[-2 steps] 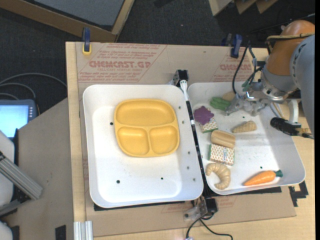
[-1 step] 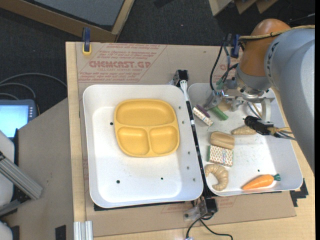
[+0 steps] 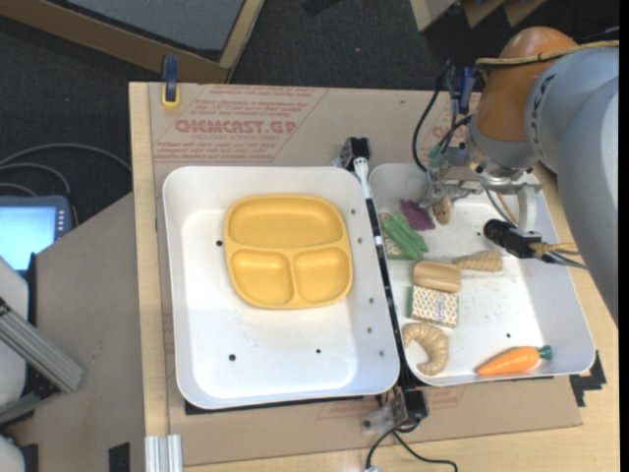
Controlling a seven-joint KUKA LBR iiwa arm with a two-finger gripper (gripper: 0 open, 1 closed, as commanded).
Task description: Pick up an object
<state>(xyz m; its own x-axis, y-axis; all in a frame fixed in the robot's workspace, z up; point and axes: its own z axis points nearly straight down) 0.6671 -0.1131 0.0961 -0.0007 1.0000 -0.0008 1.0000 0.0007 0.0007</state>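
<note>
A: Where's the claw (image 3: 441, 203)?

B: Low in the right bin's (image 3: 565, 308) far corner, over a purple piece (image 3: 419, 214). Open or closed, I cannot tell.

A: Gripping anything?

B: Nothing visibly. Looks like the reach step, grasp not made.

A: What's nearby?

B: Green bean (image 3: 402, 234) just beside, then bread roll (image 3: 436, 275), cracker (image 3: 434, 306), croissant (image 3: 428, 346), carrot (image 3: 511, 361). A yellow tray (image 3: 289, 249) lies in the left bin (image 3: 197, 342).

A: Next?

B: Probably settle squarely over the purple piece, close, lift.

Red print on the brown board (image 3: 246, 116) under the bins reads "CHEMCAST GP", seen upside down.
</note>
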